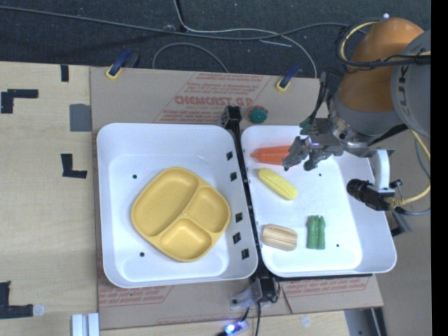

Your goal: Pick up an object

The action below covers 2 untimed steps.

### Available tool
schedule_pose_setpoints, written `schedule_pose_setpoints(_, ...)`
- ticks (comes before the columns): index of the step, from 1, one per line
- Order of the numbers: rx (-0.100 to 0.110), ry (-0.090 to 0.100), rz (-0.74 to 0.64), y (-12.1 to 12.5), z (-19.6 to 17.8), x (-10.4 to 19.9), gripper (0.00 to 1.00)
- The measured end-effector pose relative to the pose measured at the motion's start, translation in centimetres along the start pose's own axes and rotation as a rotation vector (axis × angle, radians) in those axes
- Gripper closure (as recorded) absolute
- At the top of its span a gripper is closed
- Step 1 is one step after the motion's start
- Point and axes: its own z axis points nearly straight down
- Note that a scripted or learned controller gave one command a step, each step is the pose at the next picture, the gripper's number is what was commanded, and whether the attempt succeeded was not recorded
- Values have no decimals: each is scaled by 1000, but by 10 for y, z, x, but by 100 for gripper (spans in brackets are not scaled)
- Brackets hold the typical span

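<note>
Two shallow white bins side by side: left bin (105,187), right bin (378,257), row of black clips (241,187) along shared edge. Yellow three-compartment plate (180,213) flat in left bin, turned at angle. Printed cardboard sheet (203,96) under both bins. Two yellow-and-blue clamps (119,65) (288,79) on cardboard's far edge. Small teal item (259,114) on cardboard, just beyond bins. Black tape marks (70,165) on wooden bench (42,222). Black cable (178,9) across dark floor (84,12).

Two white bins (112,187), one yellow plate (180,213), one carrot (269,154), one corn cob (277,184), one bread roll (279,237), one green vegetable (316,232).
</note>
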Motion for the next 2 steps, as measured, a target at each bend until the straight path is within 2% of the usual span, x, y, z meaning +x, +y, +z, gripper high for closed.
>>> schedule_pose_setpoints(1,-1,0,-1,12,-2,49,100)
schedule_pose_setpoints(2,0,-1,0,35,16,104,100)
